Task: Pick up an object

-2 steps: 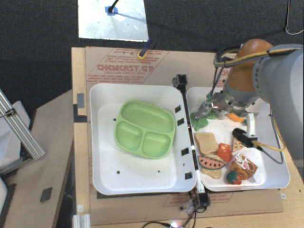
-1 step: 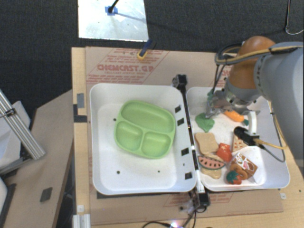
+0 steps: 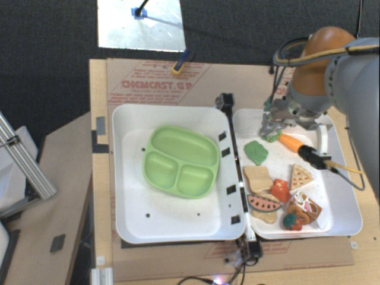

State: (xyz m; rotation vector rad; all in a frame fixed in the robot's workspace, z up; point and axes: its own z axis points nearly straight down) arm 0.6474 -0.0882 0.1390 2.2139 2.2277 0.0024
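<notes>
The desk (image 3: 100, 183) carries two shallow white bins side by side. The left bin (image 3: 127, 177) holds only a pale green divided plate (image 3: 181, 161), lying flat near its middle and well apart from the arm.

The right bin (image 3: 341, 189) holds a scatter of toy food. A green leafy piece (image 3: 256, 152) lies towards the divider. Nearer the camera sit a bread slice (image 3: 256, 177) and a watermelon wedge (image 3: 264, 202), with a pizza slice (image 3: 301, 176) to their right.

The fingers (image 3: 272, 126) are down at the bin's far-left part, under the grey arm (image 3: 350, 70) that reaches in from the right. They are too small and cluttered to read, so I cannot tell how far open they are or whether they hold anything.

The likeliest object is the toy carrot (image 3: 291, 141). Its leafy end seems to lie just beside the fingers. Its orange body runs away from them to the right and slightly toward the camera, so its long axis is close to left-right. The leafy piece lies near too, left of the fingers and toward the camera.

A grasp across the carrot's body probably needs a short shift right, closing across that axis.
</notes>
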